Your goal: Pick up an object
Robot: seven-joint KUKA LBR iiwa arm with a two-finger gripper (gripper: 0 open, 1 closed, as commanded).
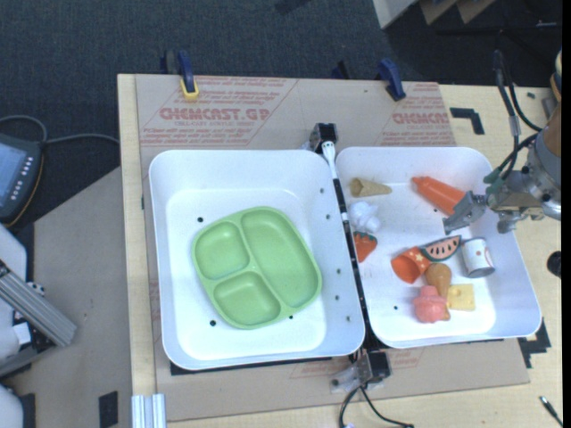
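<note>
— What takes up the most room?

— The bench board [268, 105] with red lettering, then the two white bins. The left bin [178, 194] holds a green three-compartment plate [257, 266], lying flat near its middle.

— And the right bin [508, 319]?

— That one carries the small toys. An orange carrot-like piece [435, 192] lies toward the far side, an ice-cream cone [369, 186] near the far left corner, with a small white piece [363, 215] just below it and an orange-red piece [364, 246] against the divider. Nearer the middle sit an orange cup [409, 265], a watermelon slice [441, 248], a silver can [476, 257] on its side, a brown potato-like piece [437, 277], a yellow cheese block [461, 297] and a pink toy [430, 307] (these last few are crowded together, touching).

— Where is the gripper [466, 210]?

— Over the right bin's right side, reaching in from the right, just above the watermelon slice and can. Its grey tip sits between the carrot and the can; nothing is visibly between its fingers, and whether they are spread or closed I cannot tell.
</note>
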